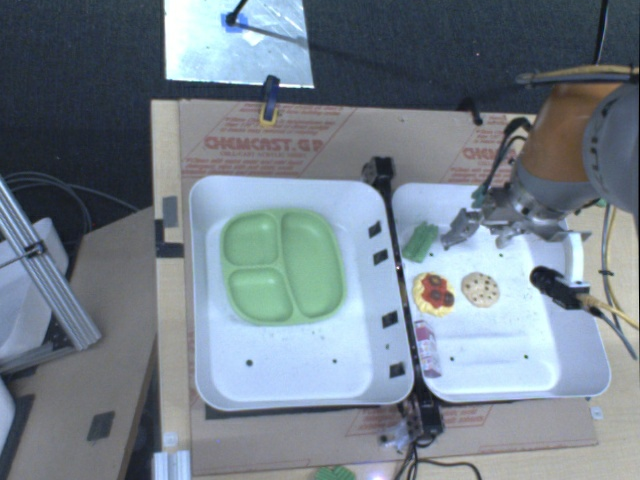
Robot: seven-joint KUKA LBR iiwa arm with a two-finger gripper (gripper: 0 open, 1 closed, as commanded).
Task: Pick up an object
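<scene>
The right bin (500, 368) holds several small toys. A green pickle-like piece (420, 240) lies near its upper left, a round pizza slice toy (434, 293) and a brown cookie (481, 290) sit in the middle, and a small pink-labelled bottle (427, 346) lies along its left wall. My gripper (481, 232) hangs over the upper part of this bin, just right of the green piece and above the cookie. It is open, with nothing between its fingers.
The left bin (290, 368) holds a green divided plate (282, 266). A black divider with clips (390, 268) runs between the bins. The arm's grey body and orange band (565, 138) stand over the right bin's far right corner, with cables (600, 303) trailing along its right side.
</scene>
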